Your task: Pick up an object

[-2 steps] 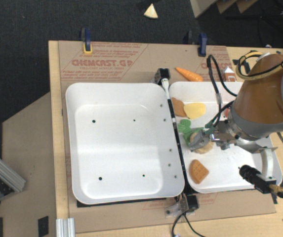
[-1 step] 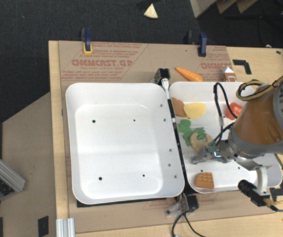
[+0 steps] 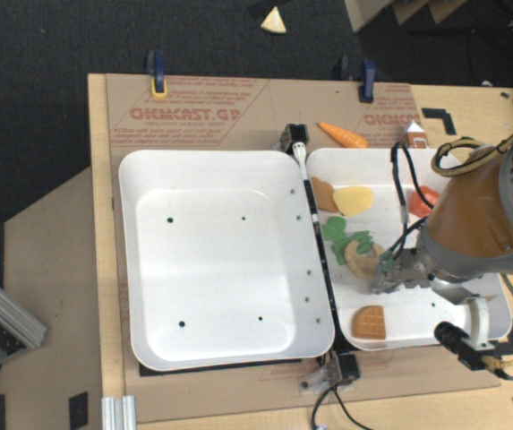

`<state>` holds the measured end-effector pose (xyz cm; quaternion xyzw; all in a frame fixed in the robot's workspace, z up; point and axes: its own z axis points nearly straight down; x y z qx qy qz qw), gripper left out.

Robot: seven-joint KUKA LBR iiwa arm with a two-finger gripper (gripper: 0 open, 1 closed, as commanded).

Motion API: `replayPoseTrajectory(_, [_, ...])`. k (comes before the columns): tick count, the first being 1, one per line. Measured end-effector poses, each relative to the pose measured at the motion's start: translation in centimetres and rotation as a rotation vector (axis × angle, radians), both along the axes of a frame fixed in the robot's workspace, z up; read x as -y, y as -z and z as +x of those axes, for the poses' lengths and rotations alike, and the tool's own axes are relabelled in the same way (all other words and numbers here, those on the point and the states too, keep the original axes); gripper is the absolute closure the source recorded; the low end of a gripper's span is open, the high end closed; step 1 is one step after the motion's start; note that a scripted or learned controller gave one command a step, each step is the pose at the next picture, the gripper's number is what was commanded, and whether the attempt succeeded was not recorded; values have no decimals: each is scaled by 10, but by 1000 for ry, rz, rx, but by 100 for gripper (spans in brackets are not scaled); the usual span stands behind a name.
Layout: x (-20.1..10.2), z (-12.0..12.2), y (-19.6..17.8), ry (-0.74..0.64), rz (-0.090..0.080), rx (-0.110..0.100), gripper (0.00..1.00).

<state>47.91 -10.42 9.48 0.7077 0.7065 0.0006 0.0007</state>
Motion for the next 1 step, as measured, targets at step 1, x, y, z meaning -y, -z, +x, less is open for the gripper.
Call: replayPoseTrajectory(1, [-123,32,-95,-15,3,11,100])
